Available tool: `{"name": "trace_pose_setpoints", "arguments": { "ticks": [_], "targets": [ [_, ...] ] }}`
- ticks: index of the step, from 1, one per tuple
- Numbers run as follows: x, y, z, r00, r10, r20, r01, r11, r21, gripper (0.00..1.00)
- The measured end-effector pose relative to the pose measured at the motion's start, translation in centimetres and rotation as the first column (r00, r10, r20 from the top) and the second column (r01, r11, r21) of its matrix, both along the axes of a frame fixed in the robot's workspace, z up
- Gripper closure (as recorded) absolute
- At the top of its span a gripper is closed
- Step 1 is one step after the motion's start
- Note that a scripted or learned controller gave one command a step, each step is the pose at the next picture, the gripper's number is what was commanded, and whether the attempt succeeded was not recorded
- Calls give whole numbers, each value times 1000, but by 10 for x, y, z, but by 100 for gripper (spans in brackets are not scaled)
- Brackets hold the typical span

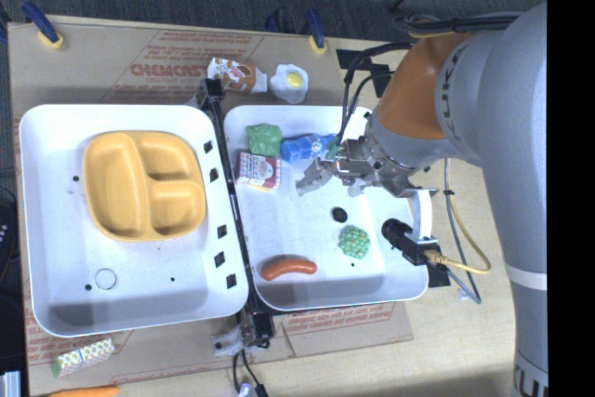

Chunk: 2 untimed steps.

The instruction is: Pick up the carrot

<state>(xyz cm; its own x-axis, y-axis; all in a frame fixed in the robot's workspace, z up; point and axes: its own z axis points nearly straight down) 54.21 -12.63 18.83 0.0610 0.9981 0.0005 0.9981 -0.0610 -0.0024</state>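
— One carrot (pixel 288 268): where do we see it?
— We see it in the right bin (pixel 402 285), against its lower wall. Our jaws stand apart, empty, well above it.

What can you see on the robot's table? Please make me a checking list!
Surface: left bin and right bin sit side by side on brown cardboard.
Job's things: long orange item, likely the carrot, lies in the right bin, untouched.
Clutter: yellow plate in the left bin; green block, blue packet, bumpy green ball in the right bin.
Grippers: gripper is over the right bin, apart from the orange item.
Cables: yellow cable beside the right bin.
Surroundings: blue clamp on the cardboard's edge.
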Motion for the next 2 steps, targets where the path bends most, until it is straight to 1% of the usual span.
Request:
{"name": "trace_pose_setpoints", "arguments": {
  "ticks": [1,2],
  "targets": [
    [2,35,-58,989,-147,-4,147,989,1,0],
    [2,35,-48,990,-140,-7,140,990,2,100]
  ]
}}
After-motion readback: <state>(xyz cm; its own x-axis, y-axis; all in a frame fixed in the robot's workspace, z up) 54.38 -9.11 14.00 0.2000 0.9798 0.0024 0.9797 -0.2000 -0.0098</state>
